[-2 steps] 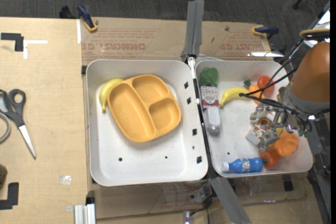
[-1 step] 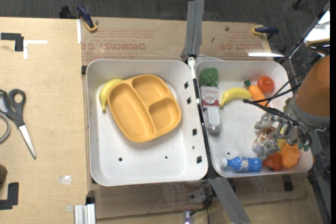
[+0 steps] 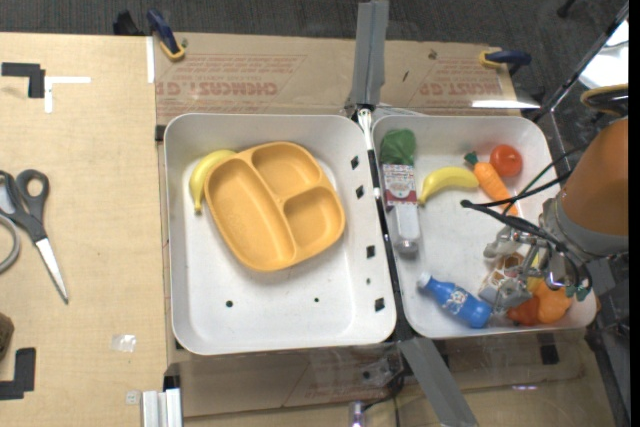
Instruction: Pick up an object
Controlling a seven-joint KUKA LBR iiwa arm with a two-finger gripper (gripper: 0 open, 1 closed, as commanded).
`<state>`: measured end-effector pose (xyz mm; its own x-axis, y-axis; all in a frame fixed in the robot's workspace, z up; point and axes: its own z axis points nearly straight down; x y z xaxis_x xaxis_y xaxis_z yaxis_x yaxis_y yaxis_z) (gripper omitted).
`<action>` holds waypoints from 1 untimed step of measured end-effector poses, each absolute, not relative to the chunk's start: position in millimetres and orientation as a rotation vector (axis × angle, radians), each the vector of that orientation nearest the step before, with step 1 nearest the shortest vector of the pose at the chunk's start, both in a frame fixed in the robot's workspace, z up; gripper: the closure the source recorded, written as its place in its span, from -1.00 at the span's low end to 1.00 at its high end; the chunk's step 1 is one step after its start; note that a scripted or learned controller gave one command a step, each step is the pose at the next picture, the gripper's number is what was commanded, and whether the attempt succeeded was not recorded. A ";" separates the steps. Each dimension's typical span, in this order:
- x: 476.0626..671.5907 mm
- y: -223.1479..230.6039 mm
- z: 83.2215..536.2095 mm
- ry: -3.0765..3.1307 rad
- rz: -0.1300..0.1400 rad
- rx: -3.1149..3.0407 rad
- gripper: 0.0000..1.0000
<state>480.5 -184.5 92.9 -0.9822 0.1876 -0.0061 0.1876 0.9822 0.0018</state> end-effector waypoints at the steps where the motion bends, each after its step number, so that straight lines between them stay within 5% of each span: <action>1: 563.2 -134.5 92.8 3.116 0.000 0.355 -1.00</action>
<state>563.2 -134.5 92.8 -0.9744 0.2250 -0.0049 0.2250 0.9744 0.0004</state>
